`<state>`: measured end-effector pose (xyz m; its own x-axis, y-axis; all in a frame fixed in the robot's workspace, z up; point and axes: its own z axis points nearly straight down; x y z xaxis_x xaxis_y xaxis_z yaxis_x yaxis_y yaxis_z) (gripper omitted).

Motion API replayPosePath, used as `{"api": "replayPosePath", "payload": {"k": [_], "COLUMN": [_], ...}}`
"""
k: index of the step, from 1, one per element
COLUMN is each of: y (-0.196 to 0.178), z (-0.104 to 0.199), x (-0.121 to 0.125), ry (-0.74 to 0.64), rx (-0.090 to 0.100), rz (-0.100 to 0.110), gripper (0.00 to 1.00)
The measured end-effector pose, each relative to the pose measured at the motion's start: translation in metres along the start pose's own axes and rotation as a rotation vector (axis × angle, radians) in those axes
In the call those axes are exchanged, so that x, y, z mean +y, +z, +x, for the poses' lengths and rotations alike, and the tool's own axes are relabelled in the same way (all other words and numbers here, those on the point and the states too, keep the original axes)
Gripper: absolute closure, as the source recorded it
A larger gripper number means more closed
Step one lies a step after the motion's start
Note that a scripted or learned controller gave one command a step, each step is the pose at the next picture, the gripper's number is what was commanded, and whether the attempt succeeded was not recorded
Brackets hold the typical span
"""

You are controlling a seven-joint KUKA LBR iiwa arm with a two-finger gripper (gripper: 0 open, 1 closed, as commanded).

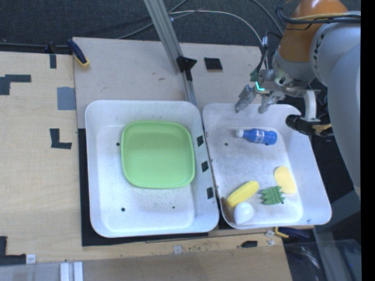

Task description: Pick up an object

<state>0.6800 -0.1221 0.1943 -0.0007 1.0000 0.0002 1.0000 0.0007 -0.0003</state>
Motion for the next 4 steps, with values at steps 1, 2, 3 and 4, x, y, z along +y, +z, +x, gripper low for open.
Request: {"api": "replayPosePath", "payload": {"k": [1,2,3,4], "y": [0.0,0.063,0.106,0.095], "z": [0.0,-0.004,-0.004,-0.004], "x": [0.0,-0.002,-0.002,-0.002], "ry": [0.0,0.0,0.0,-0.001], "rx": [0.0,0.0,-0.001,-0.001], "rz": [0.0,0.006,0.001,0.0], "gripper": [0.0,0.0,0.0,1.0]}}
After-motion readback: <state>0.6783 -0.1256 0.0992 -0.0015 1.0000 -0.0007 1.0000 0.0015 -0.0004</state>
